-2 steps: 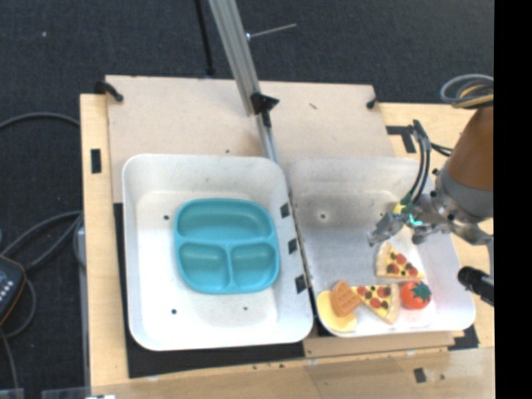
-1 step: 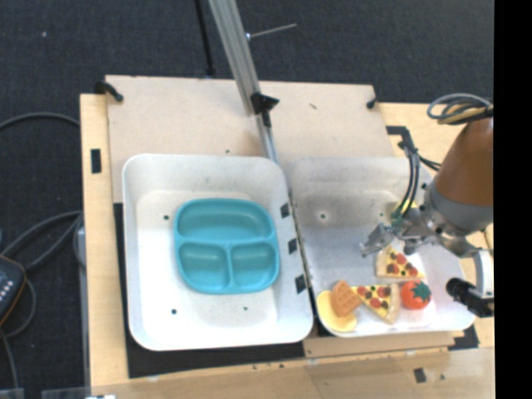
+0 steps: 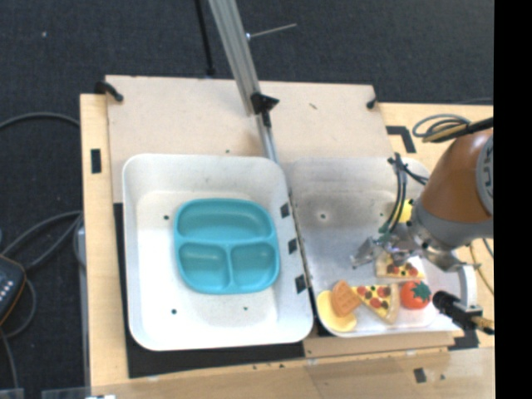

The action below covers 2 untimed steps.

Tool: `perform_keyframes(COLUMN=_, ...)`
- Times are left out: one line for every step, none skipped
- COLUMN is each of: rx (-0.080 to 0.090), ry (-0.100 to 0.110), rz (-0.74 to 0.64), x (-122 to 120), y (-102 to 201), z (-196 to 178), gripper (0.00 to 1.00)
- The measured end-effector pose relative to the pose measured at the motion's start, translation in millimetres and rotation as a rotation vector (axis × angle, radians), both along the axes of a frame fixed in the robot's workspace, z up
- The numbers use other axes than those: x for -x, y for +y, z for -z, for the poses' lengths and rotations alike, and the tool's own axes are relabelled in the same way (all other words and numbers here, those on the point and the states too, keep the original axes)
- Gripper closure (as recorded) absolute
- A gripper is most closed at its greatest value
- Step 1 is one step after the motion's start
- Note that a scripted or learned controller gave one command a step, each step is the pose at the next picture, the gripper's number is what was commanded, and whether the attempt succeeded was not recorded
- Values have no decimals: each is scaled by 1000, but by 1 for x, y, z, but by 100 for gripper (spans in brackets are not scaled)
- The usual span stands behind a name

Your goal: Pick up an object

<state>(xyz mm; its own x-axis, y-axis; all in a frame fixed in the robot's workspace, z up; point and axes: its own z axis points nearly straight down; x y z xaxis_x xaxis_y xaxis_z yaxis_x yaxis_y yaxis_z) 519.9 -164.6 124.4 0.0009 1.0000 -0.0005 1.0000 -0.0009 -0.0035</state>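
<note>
My gripper [image 3: 376,252] hangs low in the right bin [image 3: 332,189], just above the toy food; whether it is clenched I cannot tell; the pizza slice [image 3: 376,298], tomato [image 3: 415,294] and orange piece [image 3: 344,298] crowd the near edge; a teal tray [image 3: 226,245] fills the left bin [image 3: 150,223].

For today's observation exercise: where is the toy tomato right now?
The toy tomato lies in the right bin's near right corner, just right of the pizza slice and below the gripper.
</note>
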Motion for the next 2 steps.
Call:
perform_keyframes(rx=8, ry=-14, rz=1, x=-3, y=-3, z=20, gripper=0)
perform_keyframes(rx=8, ry=-20, rz=6, x=-5, y=-5, z=8, gripper=100)
